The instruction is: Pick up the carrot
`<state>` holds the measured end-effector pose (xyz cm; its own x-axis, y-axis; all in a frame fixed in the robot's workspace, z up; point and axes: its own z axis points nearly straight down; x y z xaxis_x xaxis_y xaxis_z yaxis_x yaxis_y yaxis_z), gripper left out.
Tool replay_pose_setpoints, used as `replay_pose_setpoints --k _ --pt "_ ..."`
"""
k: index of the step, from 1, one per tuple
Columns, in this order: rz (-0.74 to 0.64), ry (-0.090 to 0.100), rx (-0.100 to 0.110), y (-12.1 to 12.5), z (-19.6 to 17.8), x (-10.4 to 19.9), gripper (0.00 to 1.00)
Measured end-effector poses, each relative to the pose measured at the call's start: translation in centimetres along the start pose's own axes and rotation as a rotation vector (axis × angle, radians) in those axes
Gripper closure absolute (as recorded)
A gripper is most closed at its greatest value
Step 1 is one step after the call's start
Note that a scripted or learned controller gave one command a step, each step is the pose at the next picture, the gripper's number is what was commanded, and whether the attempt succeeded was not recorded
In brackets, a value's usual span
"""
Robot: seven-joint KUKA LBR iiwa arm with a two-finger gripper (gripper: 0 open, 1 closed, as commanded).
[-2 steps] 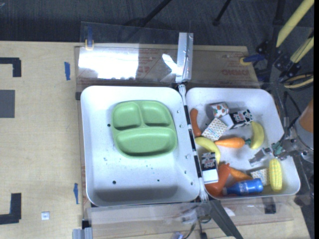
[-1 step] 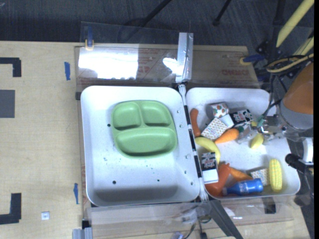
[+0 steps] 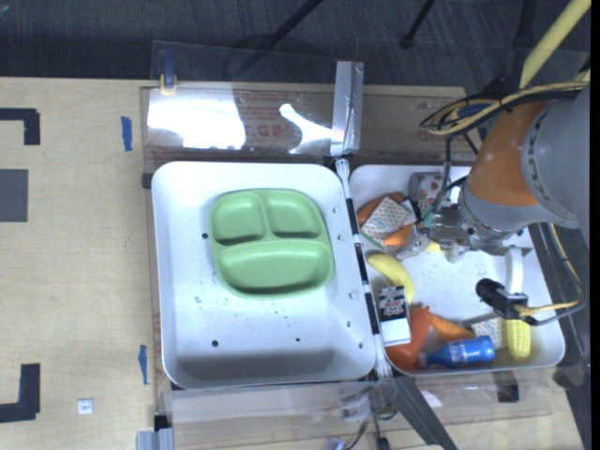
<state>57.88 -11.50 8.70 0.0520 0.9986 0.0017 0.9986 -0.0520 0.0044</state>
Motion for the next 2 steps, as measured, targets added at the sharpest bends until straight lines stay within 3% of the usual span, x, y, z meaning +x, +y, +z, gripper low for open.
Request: replay_pose_setpoints --k 1,2 --pt "-0.155 -0.002 0.003 1.9 -9.8 5.1 0.00" --pt "-0.193 -0.001 0.013 7.1 -3.9 1.7 0.00"
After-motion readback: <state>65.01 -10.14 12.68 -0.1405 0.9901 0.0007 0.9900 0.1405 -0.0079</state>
